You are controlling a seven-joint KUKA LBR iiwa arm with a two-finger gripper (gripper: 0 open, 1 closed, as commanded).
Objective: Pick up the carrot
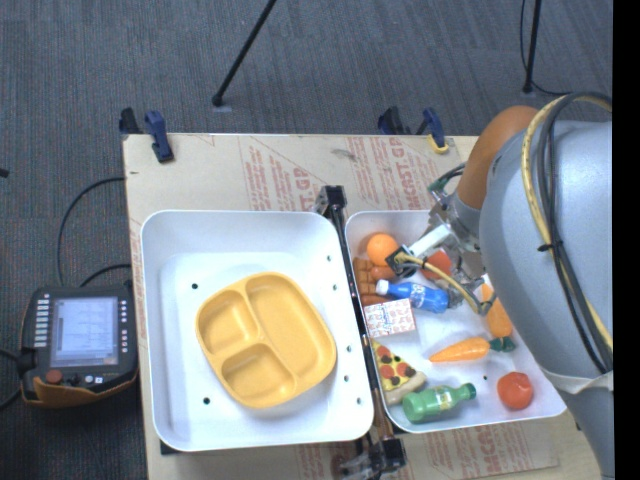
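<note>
Over the right-hand bin (545, 408), near its far left part, hangs the pincer (412, 256), reaching leftward from the bulky grey arm (545, 238) that covers the bin's right side; whether it is spread or pressed together cannot be told, as its tip is lost among cables and toys. Just beside its tip lies an orange ball (380, 247), and just below it a blue bottle (415, 293). Farther toward the near edge the carrot (462, 349) lies flat, well apart from the pincer, its green top pointing right toward the arm. A small red-patterned box (389, 318) sits left of the carrot, a pizza slice (394, 367) and a green bottle (437, 401) nearer the front rim, a tomato (515, 389) to the right. Across the dividing rim, the left bin (170, 238) holds a yellow tray (265, 338) with bare white floor around it. Both bins rest on the surface (240, 163).
</note>
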